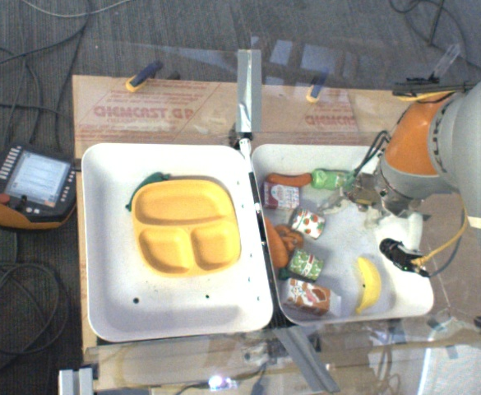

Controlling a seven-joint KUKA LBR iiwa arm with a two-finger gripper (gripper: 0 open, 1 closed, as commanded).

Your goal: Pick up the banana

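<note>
Nearest, in the lower right of the frame: the banana, yellow, lying free on the floor of the right bin near its lower right corner, long axis running roughly up and down the frame. Touched by nothing.

Just left of it along the bin's lower edge, a red packet. Above that, a green can, then an orange lump against the bin's left wall and a small white carton with red and green print. Up and to the right of the banana, a black fitting with a yellow cable trailing off to the right.

Across the middle left, the left bin, holding a yellow divided tray with a bit of something dark green peeking out at the tray's upper left corner.

Further up in the right bin, a dark red pouch, an orange sausage shape and a green bottle lying on its side. Just right of the bottle, the gripper, well apart from the banana, reached in under the arm's orange band at the right edge. Cannot tell whether spread or pressed together; too small and cluttered to make out.

At the far left, a teach pendant on dark carpet. Farthest, across the top, a cardboard sheet with two yellow clamps on its upper edge.
</note>
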